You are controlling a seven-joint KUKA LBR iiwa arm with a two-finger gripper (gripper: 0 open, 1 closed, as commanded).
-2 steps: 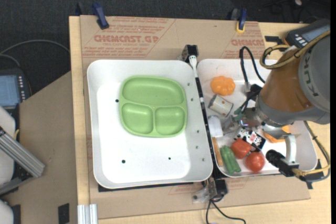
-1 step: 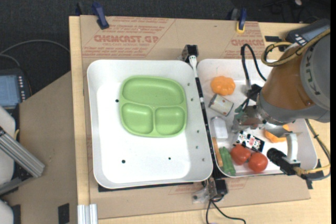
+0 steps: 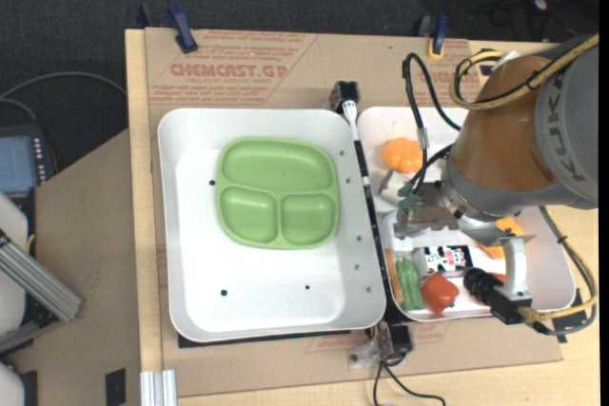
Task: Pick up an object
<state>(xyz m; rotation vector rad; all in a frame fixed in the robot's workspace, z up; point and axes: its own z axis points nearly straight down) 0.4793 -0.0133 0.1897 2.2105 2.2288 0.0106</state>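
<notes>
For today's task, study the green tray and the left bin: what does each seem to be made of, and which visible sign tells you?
Tray: probably moulded plastic with a soft satin finish. The signs are its even green colour and three compartments with rounded edges.
Left bin: smooth white, likely plastic or coated sheet. It has rounded corners and a thin raised rim, but the look alone does not settle which.

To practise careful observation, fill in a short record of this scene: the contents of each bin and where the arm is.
left bin: green tray with three compartments
right bin: orange ball, green piece, red piece, patterned card
arm: over the right bin
hand: between the orange ball and the card
</notes>
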